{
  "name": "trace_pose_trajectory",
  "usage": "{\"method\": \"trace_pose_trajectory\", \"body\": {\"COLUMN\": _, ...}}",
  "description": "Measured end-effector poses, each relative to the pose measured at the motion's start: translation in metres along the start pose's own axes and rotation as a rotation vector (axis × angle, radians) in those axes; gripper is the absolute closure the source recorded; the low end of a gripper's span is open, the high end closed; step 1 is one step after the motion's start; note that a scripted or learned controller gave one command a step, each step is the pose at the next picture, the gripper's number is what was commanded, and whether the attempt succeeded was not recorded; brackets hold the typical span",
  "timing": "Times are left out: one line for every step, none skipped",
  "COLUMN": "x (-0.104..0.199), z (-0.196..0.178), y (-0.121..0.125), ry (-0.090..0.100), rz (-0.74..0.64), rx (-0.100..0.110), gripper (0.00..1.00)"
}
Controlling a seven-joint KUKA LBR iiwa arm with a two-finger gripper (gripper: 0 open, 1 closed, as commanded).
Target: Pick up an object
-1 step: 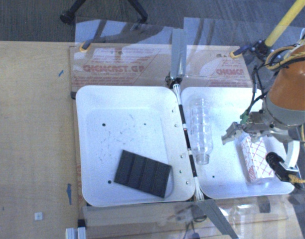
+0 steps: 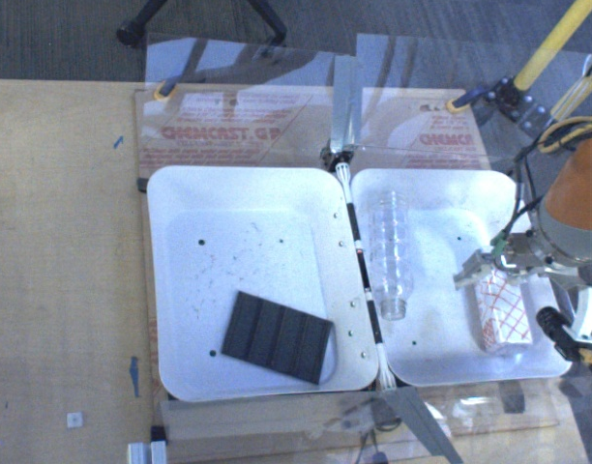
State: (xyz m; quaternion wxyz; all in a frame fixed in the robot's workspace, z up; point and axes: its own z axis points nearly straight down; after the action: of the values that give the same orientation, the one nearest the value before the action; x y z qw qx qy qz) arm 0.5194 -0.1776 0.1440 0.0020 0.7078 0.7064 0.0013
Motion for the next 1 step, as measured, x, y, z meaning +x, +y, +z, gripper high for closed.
{"method": "trace_pose_trajectory", "body": {"x": -0.0147, "z": 0.0155, "y": 0.0065, "ry": -0.015, "rz": 0.015, "rx": -0.035, "gripper": 0.0}}
